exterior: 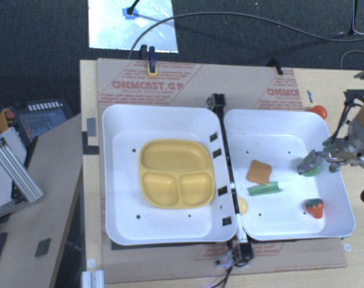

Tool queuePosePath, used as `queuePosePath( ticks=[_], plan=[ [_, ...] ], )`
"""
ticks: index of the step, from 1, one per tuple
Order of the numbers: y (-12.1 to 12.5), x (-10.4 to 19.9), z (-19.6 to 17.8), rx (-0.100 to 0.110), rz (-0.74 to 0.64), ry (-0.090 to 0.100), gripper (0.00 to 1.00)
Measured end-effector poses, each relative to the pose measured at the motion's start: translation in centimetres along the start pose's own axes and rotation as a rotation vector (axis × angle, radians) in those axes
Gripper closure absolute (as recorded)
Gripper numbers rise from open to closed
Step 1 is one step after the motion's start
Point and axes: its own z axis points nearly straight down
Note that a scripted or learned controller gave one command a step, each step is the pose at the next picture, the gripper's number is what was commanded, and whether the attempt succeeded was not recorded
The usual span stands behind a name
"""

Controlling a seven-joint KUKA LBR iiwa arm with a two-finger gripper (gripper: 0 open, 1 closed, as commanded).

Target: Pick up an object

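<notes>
The light is bright and even from above, so shadows stay short and soft. The two white bins (170,116) look a little overexposed. A shiny metal sheet (131,17) at the top reflects strong glare. The whole picture is slightly soft and grainy.

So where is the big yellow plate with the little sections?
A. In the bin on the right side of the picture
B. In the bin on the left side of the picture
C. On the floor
B: the yellow plate lies in the left bin, while the right bin holds small pieces such as an orange square and a green stick.
</notes>
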Motion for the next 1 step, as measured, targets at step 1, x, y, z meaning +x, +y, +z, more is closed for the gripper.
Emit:
queuePosePath(
  ticks=[1],
  plan=[
    [0.31, 0.09, -0.76, -0.013, -0.004, -0.003, 0.0]
  ],
)
